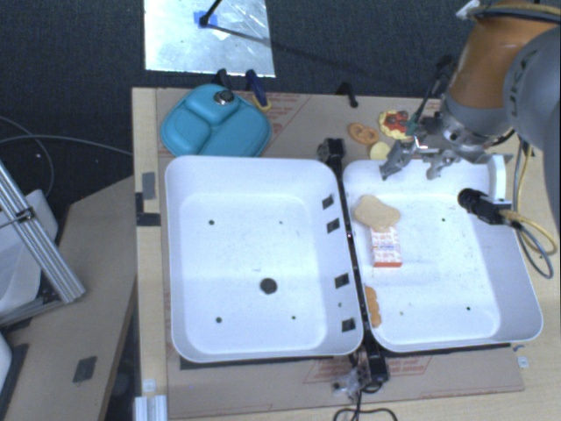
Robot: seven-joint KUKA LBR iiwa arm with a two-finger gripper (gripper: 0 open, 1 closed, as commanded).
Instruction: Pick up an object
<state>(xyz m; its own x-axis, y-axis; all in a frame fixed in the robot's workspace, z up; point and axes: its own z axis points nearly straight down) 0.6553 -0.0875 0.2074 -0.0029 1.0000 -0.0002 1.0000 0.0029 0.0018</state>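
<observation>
In the right-hand bin (517, 310), toward its nine o'clock side, a tan, bread-like piece (376, 210) is seen lying flat, with a small red-and-white packet (386, 247) just beside it at six o'clock; a small orange-brown item (373, 305) is lodged at the divide between the bins, further toward six o'clock. None of these has been lifted, so the pick is judged not yet begun in earnest: a candidate must be chosen, approached, closed upon and raised. The gripper (414, 160) is held above the bin's twelve o'clock rim, well apart from the objects, with nothing seen between its jaws, which appear spread and released. The grey arm with its orange band (491, 51) is seen reaching in from three o'clock. The left-hand bin (188, 261) bears only a dark spot (268, 286) on its floor. Beyond the bins, at twelve o'clock on the cardboard-covered worktop (298, 112), a blue moulded tray (216, 123) and a few small toy foods (383, 130) are laid. A shiny sheet (175, 24) is set on dark carpet beyond, and an aluminium frame (31, 235) stands at nine o'clock.
</observation>
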